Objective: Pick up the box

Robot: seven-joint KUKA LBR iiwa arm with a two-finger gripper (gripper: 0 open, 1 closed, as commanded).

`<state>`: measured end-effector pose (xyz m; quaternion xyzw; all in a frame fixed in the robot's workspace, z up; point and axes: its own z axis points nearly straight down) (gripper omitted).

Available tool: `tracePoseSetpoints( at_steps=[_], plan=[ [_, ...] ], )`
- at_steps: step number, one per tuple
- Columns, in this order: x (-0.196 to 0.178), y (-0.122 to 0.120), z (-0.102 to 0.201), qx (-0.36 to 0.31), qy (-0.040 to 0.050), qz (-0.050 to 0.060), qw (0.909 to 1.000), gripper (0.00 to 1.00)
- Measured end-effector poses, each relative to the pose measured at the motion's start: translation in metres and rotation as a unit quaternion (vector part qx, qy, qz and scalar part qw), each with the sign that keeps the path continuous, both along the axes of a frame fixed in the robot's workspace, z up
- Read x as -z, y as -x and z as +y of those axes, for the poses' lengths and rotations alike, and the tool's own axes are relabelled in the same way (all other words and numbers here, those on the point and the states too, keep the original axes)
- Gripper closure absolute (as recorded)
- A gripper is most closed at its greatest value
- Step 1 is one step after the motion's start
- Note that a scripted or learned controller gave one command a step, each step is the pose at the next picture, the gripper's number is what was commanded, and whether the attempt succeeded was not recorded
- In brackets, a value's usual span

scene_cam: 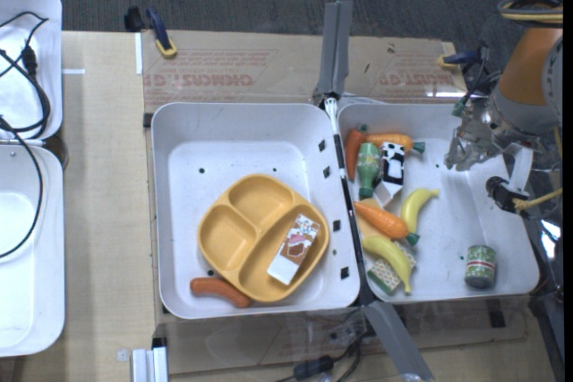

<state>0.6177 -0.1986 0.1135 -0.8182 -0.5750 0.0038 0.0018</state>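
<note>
The box [295,250] lay on the yellow tray [260,235] in the left bin [179,139]; the pincer [466,152], grip unclear, hovered at three o'clock, approach step pending: cross leftward, descend

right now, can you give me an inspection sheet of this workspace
surface: bench bearing left bin and right bin
job's things: box lying on yellow tray in left bin
clutter: sausage beside tray; carrots, bananas, can in right bin
grippers: claw over right bin, far from box
cables: black cable at left
surroundings: blue clamp behind bins
</note>
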Motion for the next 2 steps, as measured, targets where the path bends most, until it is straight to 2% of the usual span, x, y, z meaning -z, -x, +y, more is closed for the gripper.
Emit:
tracePoseSetpoints(
  at_steps=[1,2],
  plan=[
    [0.0,0.0,0.0,0.0,0.0,0.0,1.0,0.0],
    [0.025,0.092,0.011,0.046,-0.0013,-0.001,0.999,0.0]
  ],
)
